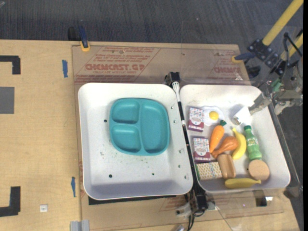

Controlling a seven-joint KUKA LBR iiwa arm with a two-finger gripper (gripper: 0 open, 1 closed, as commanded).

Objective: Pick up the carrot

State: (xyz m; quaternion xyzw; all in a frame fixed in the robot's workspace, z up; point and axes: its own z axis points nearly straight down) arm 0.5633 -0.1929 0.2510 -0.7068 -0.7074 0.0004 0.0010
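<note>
The carrot (217, 136) is orange with a small green top. It lies near the middle of the right bin (279, 143), green end pointing to the far side. It touches an orange-brown toy food (227, 145) on its right. My gripper (249, 109) reaches in over the bin's far right part. It is above and to the right of the carrot, apart from it, and nothing is visibly held.
Around the carrot lie two small cartons (196, 118), a fried egg (212, 114), a banana (239, 146), a green bottle (252, 142), a cracker (208, 170), a bread roll (226, 165) and a round biscuit (259, 169). The left bin (91, 143) holds a teal divided plate (140, 126).
</note>
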